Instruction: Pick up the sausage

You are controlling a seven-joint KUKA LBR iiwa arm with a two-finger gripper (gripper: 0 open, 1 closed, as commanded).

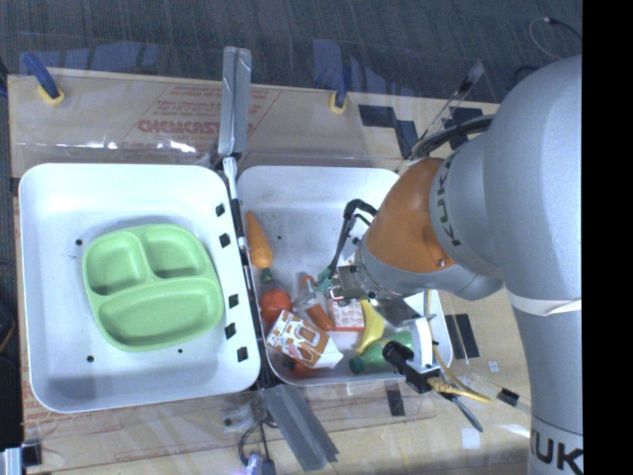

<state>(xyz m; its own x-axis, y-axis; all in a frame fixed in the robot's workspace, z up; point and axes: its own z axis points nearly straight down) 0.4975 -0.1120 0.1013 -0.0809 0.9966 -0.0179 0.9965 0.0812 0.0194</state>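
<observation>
Tool [334, 287] low among jumbled toy food in right bin [297, 181] — grip state unclear, glossy tapered orange sausage [258, 241] apart.

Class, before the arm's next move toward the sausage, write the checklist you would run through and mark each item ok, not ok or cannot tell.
1. Sausage in sight, lying by the left wall of the right bin: ok.
2. Sausage free of clutter, apart from the tomato and carton below it: ok.
3. Gripper above the sausage: not ok, it sits over the pile right of it.
4. Finger state: cannot tell.
5. Gripper free of any item: cannot tell.
6. Left bin with the green tray out of the path: ok.
</observation>
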